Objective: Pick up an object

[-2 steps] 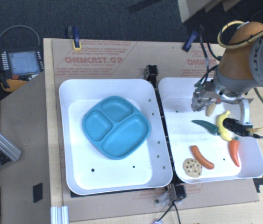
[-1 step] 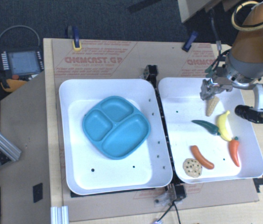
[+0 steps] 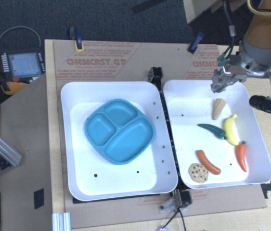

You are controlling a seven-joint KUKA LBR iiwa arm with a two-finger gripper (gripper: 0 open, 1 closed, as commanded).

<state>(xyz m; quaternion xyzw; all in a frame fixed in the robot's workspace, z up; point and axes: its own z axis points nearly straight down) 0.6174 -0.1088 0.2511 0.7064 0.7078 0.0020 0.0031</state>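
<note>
The right bin (image 3: 183, 97) holds a beige cone (image 3: 218, 108), a yellow banana (image 3: 230, 128), a dark green pepper (image 3: 212, 130), an orange carrot (image 3: 241, 157), a red-orange sausage (image 3: 208, 161) and a cookie (image 3: 198, 173). My gripper (image 3: 220, 84) hangs over the bin's far edge, just above and behind the cone, with nothing visibly between its fingers. The arm rises to the upper right.
The left bin (image 3: 77, 167) bears a blue divided plate (image 3: 120, 130). Black clamps (image 3: 155, 74) sit between the bins at the far side, and another (image 3: 182, 197) at the near side. A pendant screen (image 3: 23, 64) lies off the bench at the left.
</note>
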